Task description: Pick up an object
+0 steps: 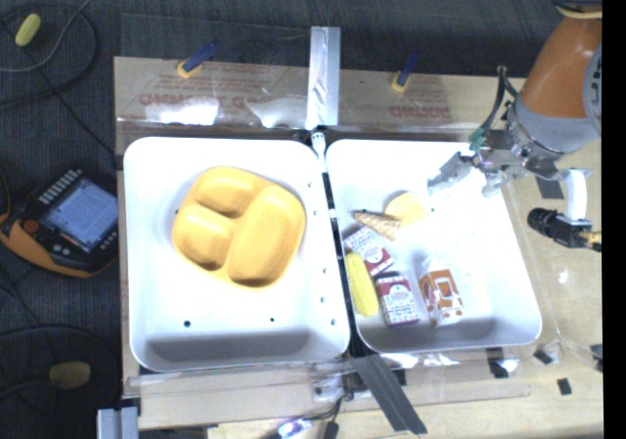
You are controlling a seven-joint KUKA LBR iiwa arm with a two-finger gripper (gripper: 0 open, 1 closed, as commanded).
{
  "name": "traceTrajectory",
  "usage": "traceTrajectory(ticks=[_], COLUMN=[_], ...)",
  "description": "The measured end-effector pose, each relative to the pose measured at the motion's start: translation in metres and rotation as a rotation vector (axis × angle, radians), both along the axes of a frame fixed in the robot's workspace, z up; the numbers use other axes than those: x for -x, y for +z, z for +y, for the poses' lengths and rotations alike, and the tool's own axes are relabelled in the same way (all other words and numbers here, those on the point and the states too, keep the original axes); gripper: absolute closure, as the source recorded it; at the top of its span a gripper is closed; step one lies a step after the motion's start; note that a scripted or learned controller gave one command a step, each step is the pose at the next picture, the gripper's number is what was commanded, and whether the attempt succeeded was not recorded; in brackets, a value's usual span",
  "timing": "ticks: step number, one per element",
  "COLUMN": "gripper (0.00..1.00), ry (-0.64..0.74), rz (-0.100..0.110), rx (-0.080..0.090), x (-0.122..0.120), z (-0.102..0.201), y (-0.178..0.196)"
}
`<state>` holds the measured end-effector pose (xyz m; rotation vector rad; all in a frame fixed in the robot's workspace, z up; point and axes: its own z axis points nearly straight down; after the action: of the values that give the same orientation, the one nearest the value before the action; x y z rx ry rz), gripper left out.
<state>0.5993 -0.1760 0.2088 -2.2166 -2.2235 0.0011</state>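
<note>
Two shallow white bins sit side by side on the bench (137,75). The left bin (147,329) carries one large yellow bun-shaped object (238,225). The right bin (509,261) carries the smaller candidates: a pale yellow round piece (408,204), a waffle cone (380,223) just beside it, a corn cob (360,285) along the inner wall, and three small cartons (401,285) clustered near the front.

The gripper (452,173) hangs over the upper right part of the right bin, near the round piece but apart from it. Nothing sits between the jaws; their spread cannot be told from this view.

Judged step in hand — approach and selection of a target. Recommended procedure:

1. Choose the round piece or the cone; both lie nearest the gripper.
2. Centre over one item only — the two lie close, so an offset descent likely nudges the neighbour.
3. Align the jaws across the item's narrow axis.
4. Descend vertically, close, then lift straight up
</note>
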Motion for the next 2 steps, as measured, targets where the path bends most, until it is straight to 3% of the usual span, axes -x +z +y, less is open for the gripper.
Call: traceTrajectory(ticks=[1,2], gripper=[0.00,0.00], ry=[-0.003,0.214], rz=[0.002,-0.005], rx=[-0.001,0.001], x=[0.075,0.114], z=[0.016,0.026], y=[-0.086,-0.097])
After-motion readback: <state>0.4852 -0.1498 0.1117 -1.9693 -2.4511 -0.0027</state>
